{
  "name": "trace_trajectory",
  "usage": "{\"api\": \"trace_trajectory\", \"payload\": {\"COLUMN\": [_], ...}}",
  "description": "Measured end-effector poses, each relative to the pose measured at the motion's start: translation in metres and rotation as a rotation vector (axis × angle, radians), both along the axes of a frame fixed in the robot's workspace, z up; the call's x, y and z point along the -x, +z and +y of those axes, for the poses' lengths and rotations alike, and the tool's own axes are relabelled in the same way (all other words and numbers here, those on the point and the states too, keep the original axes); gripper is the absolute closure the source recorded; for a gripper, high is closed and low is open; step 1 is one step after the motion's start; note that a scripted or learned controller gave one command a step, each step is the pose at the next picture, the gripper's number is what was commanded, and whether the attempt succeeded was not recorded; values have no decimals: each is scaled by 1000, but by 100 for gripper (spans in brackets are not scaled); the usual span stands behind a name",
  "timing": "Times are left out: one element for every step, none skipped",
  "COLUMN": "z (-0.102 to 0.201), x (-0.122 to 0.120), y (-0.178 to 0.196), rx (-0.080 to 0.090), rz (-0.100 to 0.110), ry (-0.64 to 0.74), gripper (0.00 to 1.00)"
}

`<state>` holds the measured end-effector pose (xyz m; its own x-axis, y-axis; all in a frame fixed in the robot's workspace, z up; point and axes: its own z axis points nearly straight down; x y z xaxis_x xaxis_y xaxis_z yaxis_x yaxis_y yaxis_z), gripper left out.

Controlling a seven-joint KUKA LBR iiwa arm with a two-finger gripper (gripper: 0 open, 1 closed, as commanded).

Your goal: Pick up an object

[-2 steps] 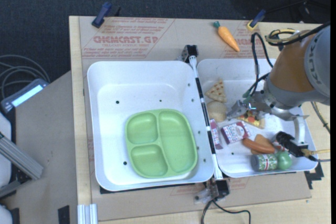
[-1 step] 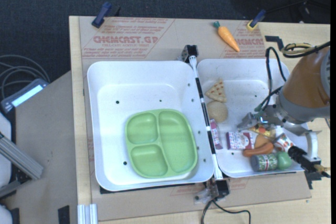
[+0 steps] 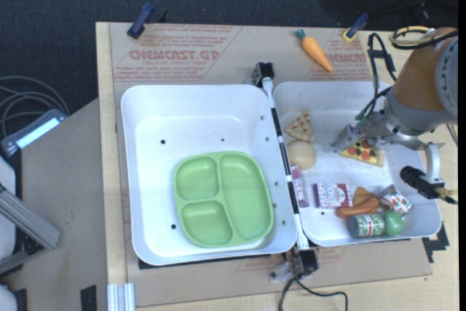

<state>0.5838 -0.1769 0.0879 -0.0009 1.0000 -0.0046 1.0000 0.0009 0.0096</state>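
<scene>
My gripper (image 3: 354,136) hangs low in the right bin (image 3: 342,92), reaching in from the right under the arm's orange band (image 3: 426,76). Right beneath and beside it lies a toy pizza slice (image 3: 363,152), red and yellow; I cannot tell whether they touch. Further left are a tan cracker wedge (image 3: 300,126) and a beige round piece (image 3: 301,154). Along the bin's front lie a red and white carton (image 3: 331,194), an orange sausage (image 3: 358,206), a green can (image 3: 368,225) and a green ball (image 3: 395,222).
The left bin (image 3: 145,113) holds a green divided plate (image 3: 222,198). A toy carrot (image 3: 316,51) lies on the bench behind the right bin. Blue clamps (image 3: 140,20) sit at the bench's back edge. A black part (image 3: 419,182) juts over the right bin's right side.
</scene>
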Motion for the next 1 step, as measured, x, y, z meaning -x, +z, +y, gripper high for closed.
{"api": "trace_trajectory", "payload": {"z": [-14], "x": [2], "y": [0], "rx": [-2], "rz": [1], "ry": [1], "gripper": [0]}}
